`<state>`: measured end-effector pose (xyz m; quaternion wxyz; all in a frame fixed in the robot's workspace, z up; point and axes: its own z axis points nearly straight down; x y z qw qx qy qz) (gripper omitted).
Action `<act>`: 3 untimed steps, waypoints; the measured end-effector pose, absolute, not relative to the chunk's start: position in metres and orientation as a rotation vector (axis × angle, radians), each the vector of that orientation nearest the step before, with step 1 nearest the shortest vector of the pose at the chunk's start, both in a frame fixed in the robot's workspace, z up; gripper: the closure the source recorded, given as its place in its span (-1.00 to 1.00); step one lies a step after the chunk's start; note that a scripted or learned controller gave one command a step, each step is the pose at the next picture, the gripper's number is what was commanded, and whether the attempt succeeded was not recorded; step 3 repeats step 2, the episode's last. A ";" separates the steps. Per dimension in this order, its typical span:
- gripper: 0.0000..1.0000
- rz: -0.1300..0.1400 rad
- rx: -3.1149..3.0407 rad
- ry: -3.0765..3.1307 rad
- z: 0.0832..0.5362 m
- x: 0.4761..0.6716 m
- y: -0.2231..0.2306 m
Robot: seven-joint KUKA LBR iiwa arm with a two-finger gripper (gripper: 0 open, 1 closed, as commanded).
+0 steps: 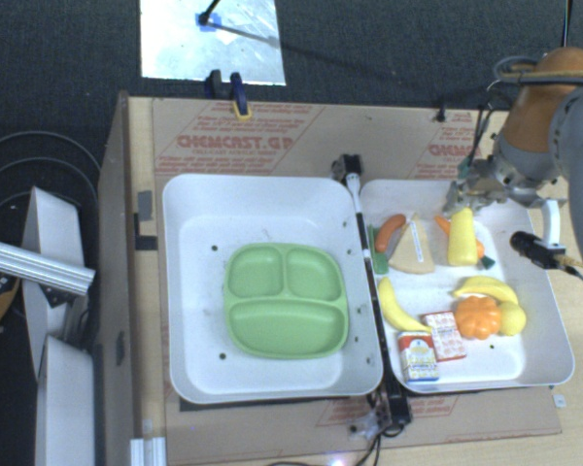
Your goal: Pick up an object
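— What sits in the left bin (189, 260)?

— A smooth, pale green plastic plate (287, 300), rounded at the corners and split into three compartments, two small above and one wide below. It lies flat in the middle of the glossy white bin.

— And the right bin (554, 348)?

— Toy food, all smooth moulded plastic. Near its left wall, a thin red sausage (390, 229) lies slantwise, touching a pale wedge of cheese (413, 252). Below them a curved yellow banana (396, 307) runs down toward two small printed cartons (432, 346) at the lower edge. Right of the cheese stands a long yellow piece like a corn cob (462, 239), with something orange just behind it. Further right, a second banana (486, 287) arches over a lumpy orange pumpkin (477, 317), and a small yellow lemon (512, 319) touches the pumpkin's right side.

— Where is the claw?

— The gripper (463, 195) hangs at the upper right of the frame, over the top edge of the right bin, just above the corn cob. Its metal tips are too blurred to tell whether they are apart or together, and I see nothing between them.
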<state>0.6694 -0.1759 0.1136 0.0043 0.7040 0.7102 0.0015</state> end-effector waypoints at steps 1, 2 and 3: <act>1.00 0.005 2.211 2.229 0.188 0.654 -0.111; 1.00 0.009 2.208 2.232 0.229 0.642 -0.047; 1.00 0.009 2.208 2.232 0.229 0.642 -0.047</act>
